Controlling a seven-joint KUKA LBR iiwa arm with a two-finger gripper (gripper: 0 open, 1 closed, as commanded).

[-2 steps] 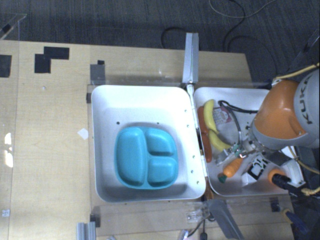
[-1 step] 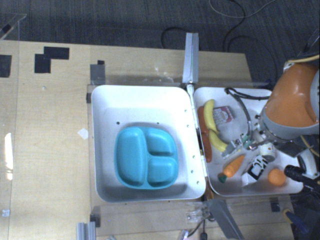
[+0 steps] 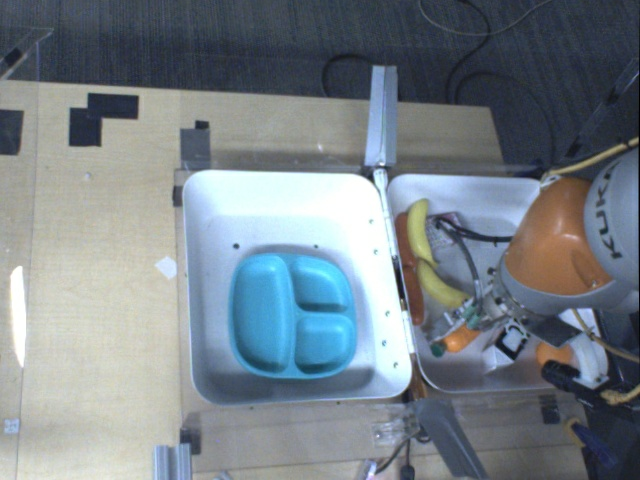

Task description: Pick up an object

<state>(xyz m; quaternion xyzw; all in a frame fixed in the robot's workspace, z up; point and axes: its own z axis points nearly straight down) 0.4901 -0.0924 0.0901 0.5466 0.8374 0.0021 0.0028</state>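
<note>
Two white bins side by side on a wooden bench; left bin (image 3: 205,268) has a blue divided tray (image 3: 293,313) lying flat near its middle, three compartments, one long on the left and two smaller on the right; right bin (image 3: 470,190) holds the clutter; banana (image 3: 428,258) lies along the bin's left side, curved, upper end near the back wall, lower end running toward the gripper; a reddish-orange long item (image 3: 407,268) sits between banana and the bin's left wall, touching or just beside the banana, cannot tell which; small carrot-like orange piece (image 3: 456,340) with a green tip near the front of the bin, just below the gripper; arm (image 3: 565,243) comes in from the right, orange band over the right bin, hiding much of its floor; gripper (image 3: 478,313) is down low in the right bin, just beside the banana's lower end and above the orange piece; cannot tell how the gripper is set, too small and cluttered with cables; nothing clearly held; black cables loop over the bin's back part near the banana
</note>
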